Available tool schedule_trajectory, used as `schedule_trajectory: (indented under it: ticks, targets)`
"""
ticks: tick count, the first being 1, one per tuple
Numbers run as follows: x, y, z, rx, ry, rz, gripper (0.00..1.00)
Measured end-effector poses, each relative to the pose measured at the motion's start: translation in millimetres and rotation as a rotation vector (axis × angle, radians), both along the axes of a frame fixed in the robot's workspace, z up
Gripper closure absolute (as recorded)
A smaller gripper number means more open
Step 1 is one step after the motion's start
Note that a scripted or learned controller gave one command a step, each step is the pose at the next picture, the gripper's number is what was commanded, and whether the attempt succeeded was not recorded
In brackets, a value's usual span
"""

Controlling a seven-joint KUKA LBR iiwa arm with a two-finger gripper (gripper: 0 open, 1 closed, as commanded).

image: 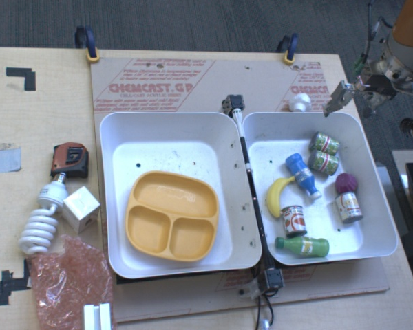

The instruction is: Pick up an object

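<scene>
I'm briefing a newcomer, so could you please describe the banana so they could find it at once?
Look in the right-hand white bin, toward its left wall. The banana lies there beside a blue bottle. It is the only yellow, curved item among cans and bottles.

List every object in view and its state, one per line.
gripper: above right bin's far rim, holding nothing seen
yellow tray: flat in left bin
banana: lying in right bin
blue bottle: lying down
green bottle: lying down
red can: upright
green cans: on their sides, touching
</scene>
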State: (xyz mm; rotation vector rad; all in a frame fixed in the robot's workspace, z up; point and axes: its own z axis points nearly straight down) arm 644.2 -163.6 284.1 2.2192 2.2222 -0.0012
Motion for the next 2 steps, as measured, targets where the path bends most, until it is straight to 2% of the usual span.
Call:
schedule_trajectory:
  ticks: [1, 2]
  targets:
    - [14.3, -45.8, -172.5, 0.0, 0.0, -0.001, 0.0]
    - [8.3, -49.2, -165.4, 0.0, 0.028, -0.001, 1.0]
